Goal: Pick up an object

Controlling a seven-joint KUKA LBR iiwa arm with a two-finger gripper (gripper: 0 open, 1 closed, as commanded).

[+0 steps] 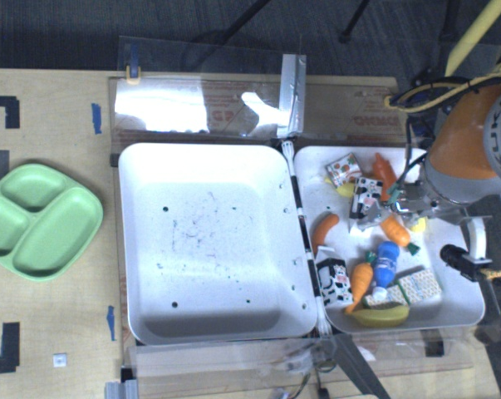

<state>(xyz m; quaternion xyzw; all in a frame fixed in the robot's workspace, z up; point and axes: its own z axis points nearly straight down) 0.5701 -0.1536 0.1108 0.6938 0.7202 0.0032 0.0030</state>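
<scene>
Two white bins (208,160) sit on a pale wood bench (51,106) beside a light green tray (38,220), the right bin holding orange carrots (361,281), a yellow banana (381,314), a blue bottle (385,260) and a black-and-white spotted box (335,281).

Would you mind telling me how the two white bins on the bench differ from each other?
The left bin has a bare floor with faint scuffs and dark specks, while the right bin is crowded with small toys, among them a carrot, a banana and a blue bottle. The arm hangs over the right bin, not the left. Both are shallow, white and round-cornered, side by side.
</scene>
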